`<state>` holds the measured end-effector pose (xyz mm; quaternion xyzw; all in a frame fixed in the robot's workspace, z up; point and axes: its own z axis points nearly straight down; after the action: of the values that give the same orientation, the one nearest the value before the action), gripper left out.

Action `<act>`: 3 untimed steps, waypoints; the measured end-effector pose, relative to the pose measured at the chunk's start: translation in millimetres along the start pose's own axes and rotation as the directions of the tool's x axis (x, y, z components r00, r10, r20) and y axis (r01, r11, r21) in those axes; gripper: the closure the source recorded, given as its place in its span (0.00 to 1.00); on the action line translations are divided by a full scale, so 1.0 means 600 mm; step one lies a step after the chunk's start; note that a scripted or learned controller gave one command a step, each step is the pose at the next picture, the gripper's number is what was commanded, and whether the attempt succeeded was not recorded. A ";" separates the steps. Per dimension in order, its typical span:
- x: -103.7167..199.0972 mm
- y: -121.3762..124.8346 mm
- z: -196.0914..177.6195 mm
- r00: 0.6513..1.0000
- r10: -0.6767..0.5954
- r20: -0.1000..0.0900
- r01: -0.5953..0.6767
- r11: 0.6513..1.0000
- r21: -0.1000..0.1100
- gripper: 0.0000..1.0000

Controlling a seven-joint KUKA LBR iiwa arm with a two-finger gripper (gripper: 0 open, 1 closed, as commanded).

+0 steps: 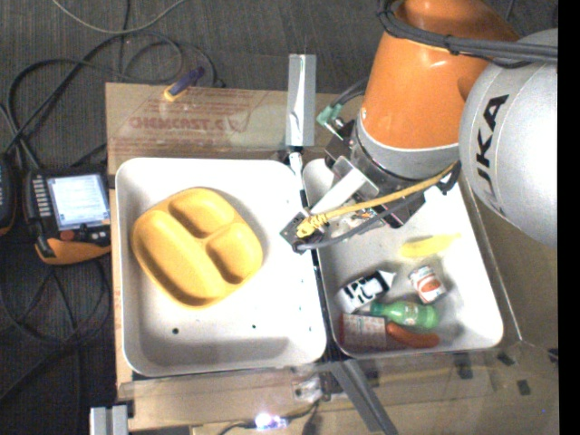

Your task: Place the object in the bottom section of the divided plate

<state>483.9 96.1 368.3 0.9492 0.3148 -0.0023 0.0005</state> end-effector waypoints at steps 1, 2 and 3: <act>0.131 -0.054 0.093 0.997 0.072 0.001 -0.072 0.997 0.001 1.00; 0.041 -0.048 0.461 0.992 0.127 -0.010 -0.127 0.992 0.004 1.00; 0.028 -0.045 0.465 0.991 0.133 0.010 -0.133 0.991 0.006 0.00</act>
<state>480.1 127.2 89.4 0.9680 0.2509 -0.0078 -0.0007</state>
